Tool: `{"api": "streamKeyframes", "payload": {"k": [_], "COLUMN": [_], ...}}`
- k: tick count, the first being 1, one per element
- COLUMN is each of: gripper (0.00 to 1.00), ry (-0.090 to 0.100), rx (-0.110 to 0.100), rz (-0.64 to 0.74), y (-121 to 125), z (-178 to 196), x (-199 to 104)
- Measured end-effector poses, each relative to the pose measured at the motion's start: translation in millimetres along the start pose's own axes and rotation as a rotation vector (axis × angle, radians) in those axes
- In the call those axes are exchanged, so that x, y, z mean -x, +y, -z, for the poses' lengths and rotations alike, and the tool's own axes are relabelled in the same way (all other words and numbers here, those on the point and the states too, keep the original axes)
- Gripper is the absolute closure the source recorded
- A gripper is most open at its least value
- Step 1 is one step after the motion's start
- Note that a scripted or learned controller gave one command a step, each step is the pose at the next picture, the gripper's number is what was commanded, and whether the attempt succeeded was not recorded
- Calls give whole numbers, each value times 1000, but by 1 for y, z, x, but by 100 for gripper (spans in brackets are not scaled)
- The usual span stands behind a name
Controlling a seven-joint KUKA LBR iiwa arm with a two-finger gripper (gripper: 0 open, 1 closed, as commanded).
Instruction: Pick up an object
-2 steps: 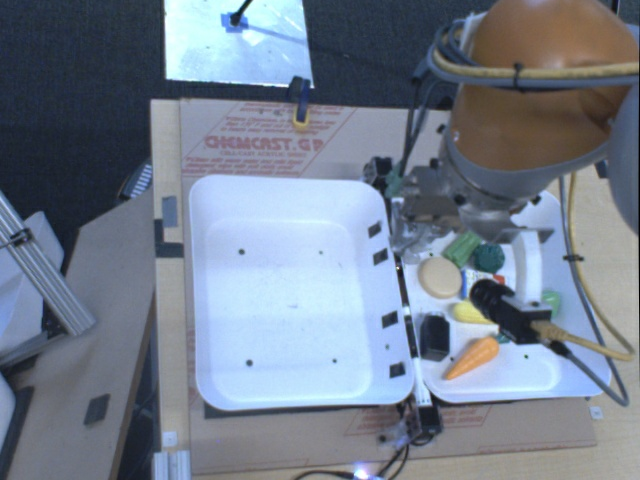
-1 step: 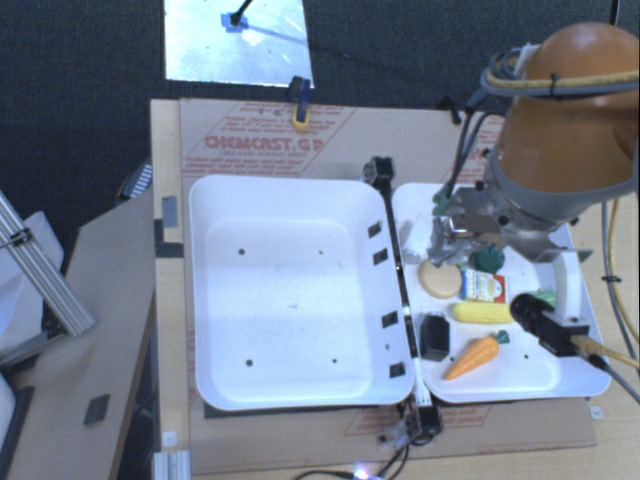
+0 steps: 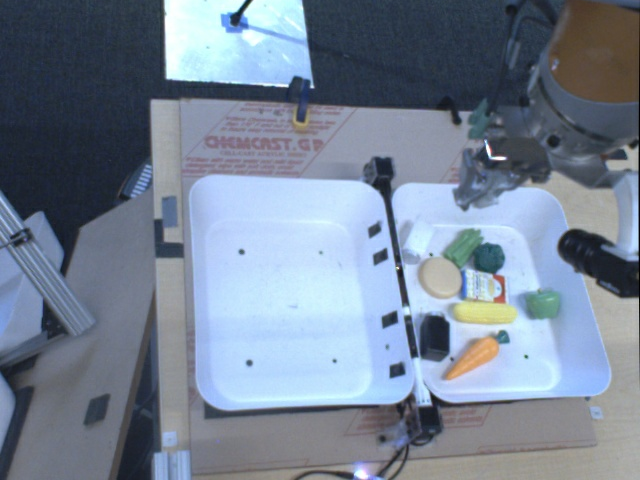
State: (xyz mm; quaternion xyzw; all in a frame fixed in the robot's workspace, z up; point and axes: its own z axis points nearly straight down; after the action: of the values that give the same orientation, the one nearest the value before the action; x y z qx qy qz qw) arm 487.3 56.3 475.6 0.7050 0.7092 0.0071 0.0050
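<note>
The tool (image 3: 478, 190) is seen above the right bin's (image 3: 575, 373) far rim; its state cannot be told. A carrot (image 3: 472, 357) and corn (image 3: 484, 313) are seen inside.

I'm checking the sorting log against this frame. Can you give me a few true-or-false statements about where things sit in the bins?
1. The carrot lies in the right bin. True.
2. The corn cob lies in the left bin. False: it lies in the right bin, just above the carrot.
3. The gripper hangs over the right bin's far rim. True.
4. The green pepper touches the carrot. False: they lie apart.
</note>
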Motion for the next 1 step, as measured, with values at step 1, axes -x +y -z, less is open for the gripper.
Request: {"api": "streamKeyframes", "payload": {"k": [1], "gripper": [100], "ry": [-2], "rx": [-16], "rz": [0], "y": [-1], "z": [-36], "x": [-30]}}
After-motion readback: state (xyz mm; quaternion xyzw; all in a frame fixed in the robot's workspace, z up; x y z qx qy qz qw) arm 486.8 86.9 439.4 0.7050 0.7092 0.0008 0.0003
